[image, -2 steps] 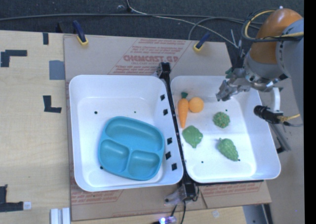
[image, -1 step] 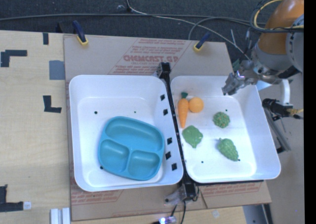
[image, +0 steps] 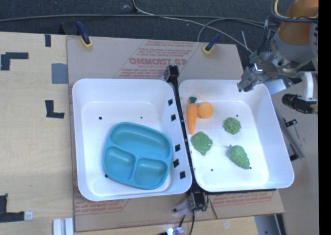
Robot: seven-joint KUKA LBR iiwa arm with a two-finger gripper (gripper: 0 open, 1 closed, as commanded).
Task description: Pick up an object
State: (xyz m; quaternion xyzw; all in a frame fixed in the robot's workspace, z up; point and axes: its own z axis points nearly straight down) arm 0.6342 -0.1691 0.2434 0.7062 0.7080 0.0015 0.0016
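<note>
Right bin [image: 274, 125]: green pieces near [image: 239, 156], [image: 201, 142], [image: 231, 125], then carrot [image: 191, 117] touching orange ball [image: 205, 110] by the divider. Left bin [image: 83, 125]: blue tray [image: 137, 155]. Tool [image: 249, 79] over right bin's far-right corner, state can't tell

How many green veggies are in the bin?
3, all in the right bin: one green piece below the carrot, one further right, one nearest the front. None looks hidden.
</note>
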